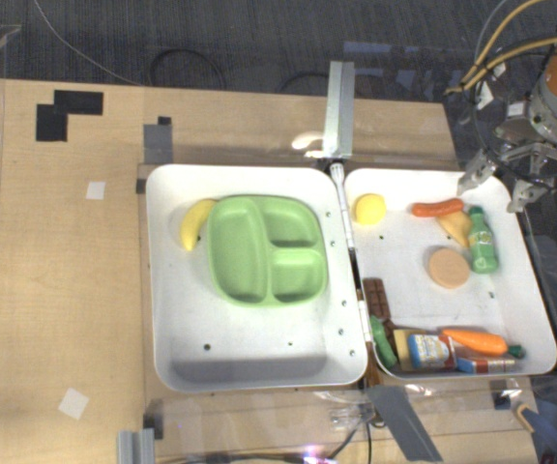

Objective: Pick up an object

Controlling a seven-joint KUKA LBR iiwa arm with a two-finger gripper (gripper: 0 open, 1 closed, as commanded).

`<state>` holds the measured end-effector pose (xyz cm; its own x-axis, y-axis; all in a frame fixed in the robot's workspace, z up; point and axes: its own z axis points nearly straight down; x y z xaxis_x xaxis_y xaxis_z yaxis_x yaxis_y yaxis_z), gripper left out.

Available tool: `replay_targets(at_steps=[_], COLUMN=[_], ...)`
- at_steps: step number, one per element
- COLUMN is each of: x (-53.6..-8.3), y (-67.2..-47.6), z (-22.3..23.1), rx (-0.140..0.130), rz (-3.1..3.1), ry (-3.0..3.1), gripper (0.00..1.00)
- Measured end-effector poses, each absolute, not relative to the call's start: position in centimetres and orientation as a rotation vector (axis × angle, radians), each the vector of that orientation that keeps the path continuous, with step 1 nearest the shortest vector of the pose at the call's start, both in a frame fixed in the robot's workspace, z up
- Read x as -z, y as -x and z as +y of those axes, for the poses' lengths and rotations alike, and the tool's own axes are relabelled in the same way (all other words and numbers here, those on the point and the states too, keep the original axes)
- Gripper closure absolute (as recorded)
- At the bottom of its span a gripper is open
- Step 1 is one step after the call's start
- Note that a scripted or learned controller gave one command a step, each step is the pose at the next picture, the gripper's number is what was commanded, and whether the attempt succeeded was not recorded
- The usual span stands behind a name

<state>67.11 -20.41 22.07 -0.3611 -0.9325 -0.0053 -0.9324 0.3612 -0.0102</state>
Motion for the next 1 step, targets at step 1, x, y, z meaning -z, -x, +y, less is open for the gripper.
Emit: replay_targets(at_steps=[1], x=[-11.8], y=[-62.62], z=[-20.51], rx=[0.036], rz=[2.399], ry=[1.998], gripper=[0.0])
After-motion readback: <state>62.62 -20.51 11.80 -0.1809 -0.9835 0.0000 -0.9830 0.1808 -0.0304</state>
